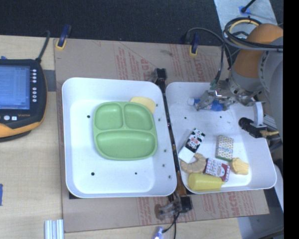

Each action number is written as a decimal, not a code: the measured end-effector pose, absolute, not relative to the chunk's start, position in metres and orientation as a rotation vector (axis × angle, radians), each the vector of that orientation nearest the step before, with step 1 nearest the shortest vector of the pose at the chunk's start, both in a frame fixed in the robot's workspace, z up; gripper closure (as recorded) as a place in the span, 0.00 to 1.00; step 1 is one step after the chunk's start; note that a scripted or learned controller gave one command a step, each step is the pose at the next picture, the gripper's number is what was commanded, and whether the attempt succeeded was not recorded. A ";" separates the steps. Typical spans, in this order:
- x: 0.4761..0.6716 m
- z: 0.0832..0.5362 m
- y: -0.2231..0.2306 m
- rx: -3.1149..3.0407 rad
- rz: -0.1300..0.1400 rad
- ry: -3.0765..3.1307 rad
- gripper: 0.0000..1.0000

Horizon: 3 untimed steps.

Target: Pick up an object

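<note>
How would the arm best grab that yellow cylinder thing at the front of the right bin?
Probably from straight above, across the middle of the yellow cylinder. It lies on its side, long axis left to right, so its narrow width suits the jaws. The red carton crowds its upper right.

One fixed camera looks down at a slant on both white bins (74, 133).

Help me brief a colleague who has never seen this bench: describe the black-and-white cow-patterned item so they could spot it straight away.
Start at the right-hand white bin, the one holding a cluster of small items. At the cluster's upper left edge, near the wall shared with the left bin, lies the cow-patterned carton. Its black patches on white set it apart from the yellow, tan and red items beside it.
</note>
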<state>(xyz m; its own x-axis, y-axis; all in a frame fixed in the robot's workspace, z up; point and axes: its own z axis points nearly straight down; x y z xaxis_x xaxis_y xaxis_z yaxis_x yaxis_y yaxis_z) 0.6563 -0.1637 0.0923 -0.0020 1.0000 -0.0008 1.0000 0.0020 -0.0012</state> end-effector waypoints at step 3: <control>0.656 0.133 -0.143 -2.218 0.004 -2.222 0.00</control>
